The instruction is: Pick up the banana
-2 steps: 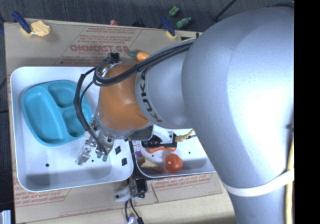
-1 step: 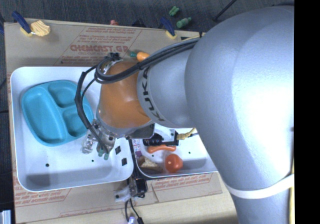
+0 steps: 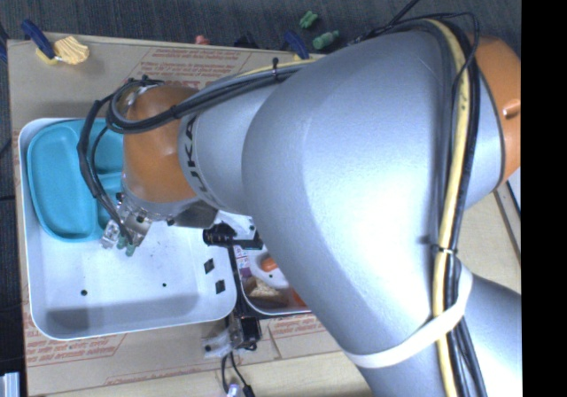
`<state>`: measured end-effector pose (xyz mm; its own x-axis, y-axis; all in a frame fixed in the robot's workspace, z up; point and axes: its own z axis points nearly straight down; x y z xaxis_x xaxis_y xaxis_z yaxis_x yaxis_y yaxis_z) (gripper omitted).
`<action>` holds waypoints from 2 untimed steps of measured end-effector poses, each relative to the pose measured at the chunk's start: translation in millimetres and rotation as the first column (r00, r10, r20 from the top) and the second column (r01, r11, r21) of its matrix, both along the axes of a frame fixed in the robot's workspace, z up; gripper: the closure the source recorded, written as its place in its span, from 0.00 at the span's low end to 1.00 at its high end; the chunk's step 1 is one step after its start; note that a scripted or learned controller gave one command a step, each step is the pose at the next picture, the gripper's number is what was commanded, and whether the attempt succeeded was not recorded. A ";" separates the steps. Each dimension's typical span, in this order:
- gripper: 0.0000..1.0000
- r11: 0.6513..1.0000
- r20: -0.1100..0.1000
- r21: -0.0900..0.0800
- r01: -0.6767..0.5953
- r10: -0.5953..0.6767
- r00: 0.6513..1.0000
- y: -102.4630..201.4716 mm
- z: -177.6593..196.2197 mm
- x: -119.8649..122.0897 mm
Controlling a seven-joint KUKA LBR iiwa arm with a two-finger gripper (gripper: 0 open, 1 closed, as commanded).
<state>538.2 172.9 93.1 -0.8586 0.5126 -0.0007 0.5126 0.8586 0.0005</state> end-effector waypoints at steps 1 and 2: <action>1.00 0.931 -0.014 -0.008 0.366 -0.366 0.931 45.3 75.8 -6.3; 0.00 0.930 -0.005 -0.003 0.367 -0.367 0.930 44.9 77.4 -3.9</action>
<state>534.3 217.8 170.6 -0.6103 0.7921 0.0024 0.7921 0.6103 -0.0048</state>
